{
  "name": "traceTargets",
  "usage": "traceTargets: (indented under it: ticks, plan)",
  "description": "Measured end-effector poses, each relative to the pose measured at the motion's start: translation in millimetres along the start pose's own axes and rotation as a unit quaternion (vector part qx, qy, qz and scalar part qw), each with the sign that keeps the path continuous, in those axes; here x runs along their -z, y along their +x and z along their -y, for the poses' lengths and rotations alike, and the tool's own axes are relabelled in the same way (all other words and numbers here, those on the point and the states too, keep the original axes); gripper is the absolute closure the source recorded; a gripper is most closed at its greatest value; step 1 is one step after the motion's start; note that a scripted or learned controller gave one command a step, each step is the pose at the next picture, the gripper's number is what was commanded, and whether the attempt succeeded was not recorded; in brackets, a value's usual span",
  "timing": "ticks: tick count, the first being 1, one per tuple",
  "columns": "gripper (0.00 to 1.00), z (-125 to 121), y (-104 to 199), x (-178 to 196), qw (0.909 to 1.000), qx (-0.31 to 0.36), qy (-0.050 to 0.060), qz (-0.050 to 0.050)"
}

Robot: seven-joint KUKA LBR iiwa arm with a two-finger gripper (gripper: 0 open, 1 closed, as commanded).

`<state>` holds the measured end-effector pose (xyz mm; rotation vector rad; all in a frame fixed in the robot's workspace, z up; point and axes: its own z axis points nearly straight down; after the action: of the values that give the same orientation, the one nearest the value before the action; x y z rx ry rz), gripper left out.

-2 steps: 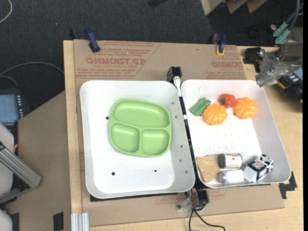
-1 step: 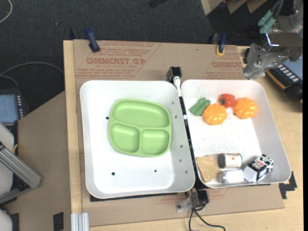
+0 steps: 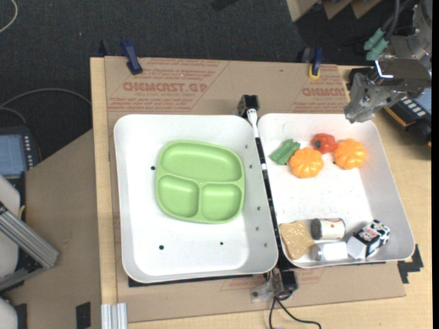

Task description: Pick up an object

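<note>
Right bin (image 3: 384,177), far end: two ribbed orange pumpkin shapes (image 3: 306,162) (image 3: 350,153), a glossy red tomato (image 3: 324,142) and a green pod (image 3: 284,151) sit close together. Near end: tan flat slab (image 3: 295,237), white cylinder (image 3: 328,229), black-and-white block (image 3: 371,236) (details too small to read). Left bin (image 3: 130,184) bears a smooth green three-compartment plate (image 3: 199,181). Gripper (image 3: 361,105) hangs above the right bin's far right corner; whether open or closed cannot be told.
</note>
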<state>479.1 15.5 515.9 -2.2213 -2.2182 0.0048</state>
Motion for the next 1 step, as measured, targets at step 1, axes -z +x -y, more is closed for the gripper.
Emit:
traceTargets:
  ticks: [1]
  plan:
    - [1.00, -0.4, 0.6, 20.4, 1.0000, 0.001, -0.005, 0.000]
